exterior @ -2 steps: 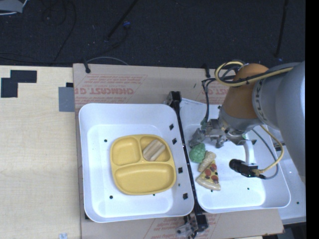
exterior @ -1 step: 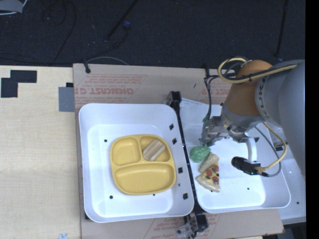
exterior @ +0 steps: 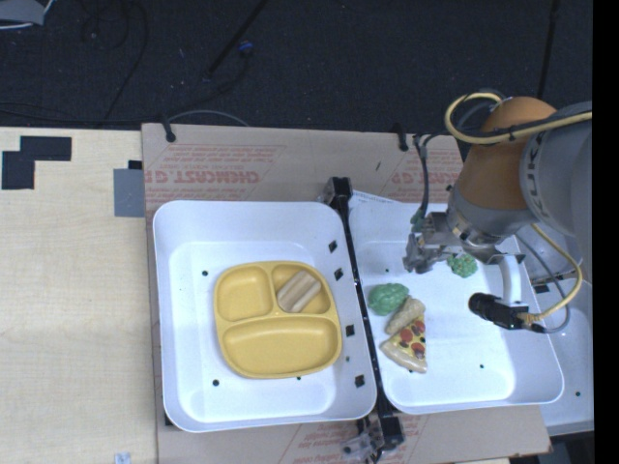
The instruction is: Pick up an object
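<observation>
Nearest the lens lay the triangular toy pizza slice [exterior: 408, 344], pale crust with red dots, toward six o'clock in the right white bin [exterior: 503, 380]. Just above it, touching or nearly so, sat a tan wedge-shaped toy piece [exterior: 409, 312], and at its eleven o'clock a rounded green toy like a lump of broccoli [exterior: 389, 297]. My gripper [exterior: 423, 252] hung over the upper part of that bin, at about one o'clock from the green lump and a little apart from it. Whether my fingers stood spread or pressed together I could not tell, since my own wrist and cabling covered them from above. A second small green piece [exterior: 463, 265] lay just at my three o'clock, partly tucked under my wrist.

The left white bin [exterior: 184, 259] held a yellow plastic plate with three compartments [exterior: 278, 332], and a beige stick-shaped toy [exterior: 299, 291] rested in its one-o'clock compartment (well apart from me, so not my business then).

I judged that no grasp had been made yet. To do it well, the green lump looked the best choice: it stood clear on its nine o'clock and twelve o'clock sides. I reckoned I should centre over it, turn my jaws so neither would catch the tan wedge, then descend straight. The pizza slice looked flat and would have been harder to get under.
</observation>
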You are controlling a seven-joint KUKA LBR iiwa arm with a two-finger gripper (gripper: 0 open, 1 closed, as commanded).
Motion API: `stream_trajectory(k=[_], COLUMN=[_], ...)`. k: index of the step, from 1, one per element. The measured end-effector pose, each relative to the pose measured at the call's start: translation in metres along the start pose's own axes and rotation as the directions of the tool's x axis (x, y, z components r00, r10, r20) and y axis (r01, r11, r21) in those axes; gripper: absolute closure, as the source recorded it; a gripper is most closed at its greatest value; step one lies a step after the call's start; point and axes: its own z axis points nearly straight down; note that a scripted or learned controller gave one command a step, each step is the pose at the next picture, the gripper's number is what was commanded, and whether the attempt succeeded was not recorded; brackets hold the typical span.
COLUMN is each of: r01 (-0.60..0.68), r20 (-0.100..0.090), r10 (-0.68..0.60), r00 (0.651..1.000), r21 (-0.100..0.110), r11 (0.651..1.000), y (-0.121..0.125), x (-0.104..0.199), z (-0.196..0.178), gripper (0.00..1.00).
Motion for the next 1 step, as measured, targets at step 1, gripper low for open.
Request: stream_trajectory(k=[1], r01=[0.004], r20=[0.000], r10=[-0.004], r00=[1.000], r21=[-0.001], r11=[1.000], y=[0.0096], x=[0.0027], z=[-0.0488], gripper=[1.00])
